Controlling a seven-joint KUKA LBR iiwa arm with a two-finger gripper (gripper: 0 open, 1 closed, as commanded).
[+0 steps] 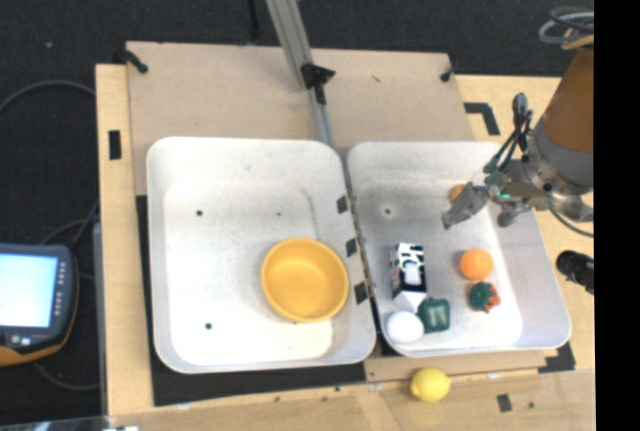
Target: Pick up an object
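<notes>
Bowl (305,279) in left bin (180,219)

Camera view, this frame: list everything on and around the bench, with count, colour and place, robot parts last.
Bins: two, white, side by side on the bench.
Bowl: one, yellow, left bin, near its right wall.
Carton: one, black and white, right bin.
Ball: one, white, right bin, front edge.
Green object: one, beside the ball.
Orange: one, right bin.
Red-and-green object: one, just below the orange.
Lemon: one, yellow, on the bench outside the bins.
Tablet: one, far left.
Gripper: one, grey, over the right bin.
</notes>
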